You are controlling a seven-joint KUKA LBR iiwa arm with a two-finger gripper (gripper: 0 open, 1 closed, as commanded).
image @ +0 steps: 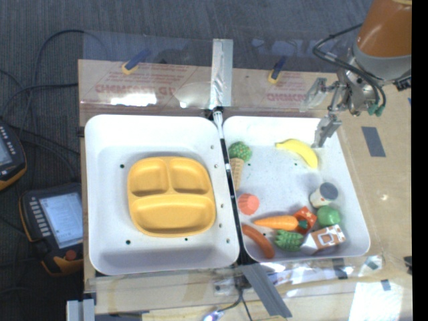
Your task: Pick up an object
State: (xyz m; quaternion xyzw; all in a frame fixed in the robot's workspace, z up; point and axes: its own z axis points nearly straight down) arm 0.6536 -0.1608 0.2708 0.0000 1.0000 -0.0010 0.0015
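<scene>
1. Camera view, the arm: it comes in at the upper right, its orange band above the grey wrist. The gripper hangs over the back right corner of the right bin, just right of the banana.
2. The fingers – one pale finger shows, pointing down toward the bin's rim; whether they stand open or closed I cannot tell. Nothing is seen between them.
3. Right bin, back part: the banana lies near the back wall, yellow and curved. A green leafy piece sits on a cone against the left wall, by the divider.
4. Right bin, middle: a pink ball lies near the left wall. A small round tin with a dark top sits toward the right wall.
5. Right bin, front – a crowded cluster: a carrot lies across, a red sausage in front of it at a slant, a green vegetable touching the carrot, a red piece at the carrot's right end, a green ball just beside that, and a small box in the front right corner.
6. Left bin: a yellow plate with three compartments lies in the middle.
7. The worktop carries both bins side by side.
</scene>
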